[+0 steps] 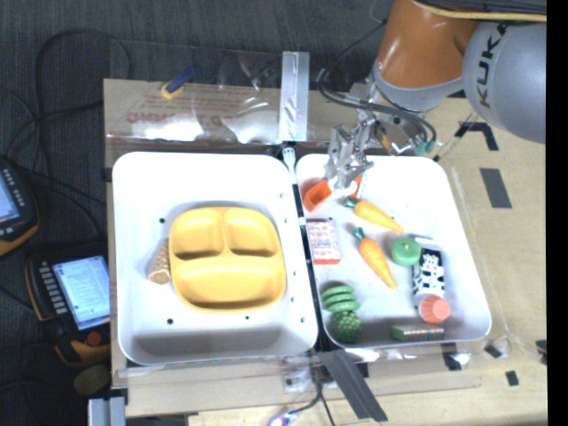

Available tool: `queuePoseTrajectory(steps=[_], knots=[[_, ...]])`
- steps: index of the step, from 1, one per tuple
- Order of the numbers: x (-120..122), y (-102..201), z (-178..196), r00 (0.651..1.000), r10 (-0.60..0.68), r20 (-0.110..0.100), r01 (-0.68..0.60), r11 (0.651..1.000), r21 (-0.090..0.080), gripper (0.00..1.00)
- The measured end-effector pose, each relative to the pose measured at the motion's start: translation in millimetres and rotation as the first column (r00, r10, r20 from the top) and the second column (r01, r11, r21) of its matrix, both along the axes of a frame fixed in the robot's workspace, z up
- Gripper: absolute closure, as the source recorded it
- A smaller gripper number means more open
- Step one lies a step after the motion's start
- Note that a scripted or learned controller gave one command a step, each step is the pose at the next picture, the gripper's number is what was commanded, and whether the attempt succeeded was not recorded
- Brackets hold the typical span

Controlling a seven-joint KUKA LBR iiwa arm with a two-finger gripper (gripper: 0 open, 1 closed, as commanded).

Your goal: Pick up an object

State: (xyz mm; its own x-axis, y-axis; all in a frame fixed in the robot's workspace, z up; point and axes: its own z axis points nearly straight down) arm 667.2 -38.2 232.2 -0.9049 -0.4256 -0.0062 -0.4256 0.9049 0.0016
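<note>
The grey arm with its orange band (pixel 424 38) reached in from the far right, and its metal claw (pixel 348 162) hung over the far left corner of the right shallow white bin (pixel 461 238). A small orange-red plastic piece (pixel 317 193) lay just below and to the left of the claw's tips, close against them, but whether the fingers were spread, pressed together or pinching that piece could not be told from this slanted view. Near the claw, a little to the right, a plastic orange carrot with a green top (pixel 377 214) lay on the bin floor, and a second, longer orange carrot (pixel 376 259) lay nearer still. A red-and-white printed packet (pixel 323 241) rested against the bin's left wall. At the near left sat a green ridged toy vegetable (pixel 341 310). A round green lid-like piece (pixel 406 251) sat to the right of the longer carrot, just beside a black-and-white cow-patterned carton (pixel 429 273), with a round salmon-coloured disc (pixel 435 309) touching the carton's near end. A thin dark stick-shaped object (pixel 417 332) lay along the near wall. In the left shallow white bin (pixel 133 238) lay a yellow divided plastic tray (pixel 227 256), with a tan waffle cone (pixel 160 263) at its left edge. Both bins stood side by side on the wooden counter (pixel 519 229).
</note>
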Motion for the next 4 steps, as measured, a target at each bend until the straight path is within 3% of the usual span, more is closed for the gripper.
queuePoseTrajectory(steps=[1,2,3,4], knots=[[1.3,0.5,11.1,1.0,-0.002,0.007,0.002,1.0,0.003,1.0],[-47.0,31.6,-0.8,0.997,-0.073,-0.003,0.073,0.997,-0.001,1.0],[-46.0,32.4,8.9,0.997,-0.073,0.001,0.073,0.997,0.0,1.0],[-15.1,61.9,26.2,0.981,-0.192,-0.001,0.192,0.981,-0.001,1.0]])
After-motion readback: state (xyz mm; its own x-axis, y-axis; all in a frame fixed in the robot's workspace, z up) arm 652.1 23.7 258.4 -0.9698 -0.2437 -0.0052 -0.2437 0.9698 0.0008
